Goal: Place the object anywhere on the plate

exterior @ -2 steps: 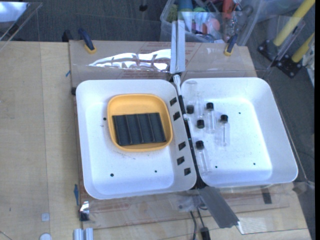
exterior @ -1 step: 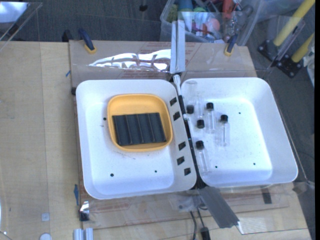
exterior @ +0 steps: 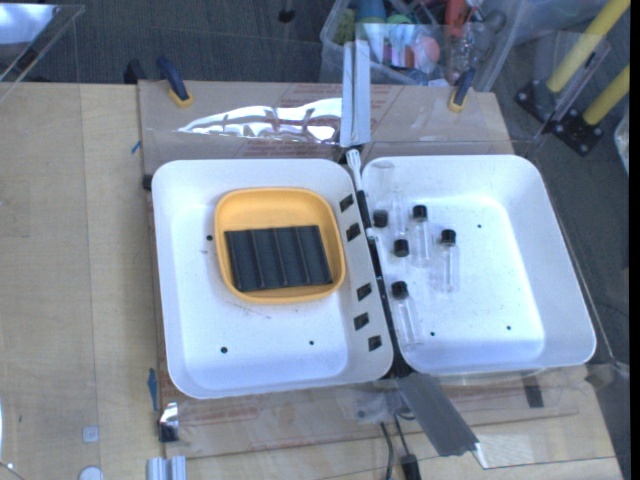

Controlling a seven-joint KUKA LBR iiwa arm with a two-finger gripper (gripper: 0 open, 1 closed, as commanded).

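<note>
A yellow, rounded-square plate (exterior: 275, 201) lies in the left white bin (exterior: 190, 308), a little behind its middle. On the plate rests a dark grey ribbed block (exterior: 278, 256), flat and covering most of the plate's floor. Several clear vials with black caps lie in the right white bin (exterior: 510, 268), clustered toward its left side; one vial (exterior: 446, 258) lies near the middle and another vial (exterior: 404, 308) lies close to the wall between the bins.
A row of small black tabs (exterior: 360, 263) runs along the divider between the bins. A clear box of colourful clutter (exterior: 420, 18) stands behind the bins. Blue clamps (exterior: 175, 83) hold the back board. Wooden bench lies to the left.
</note>
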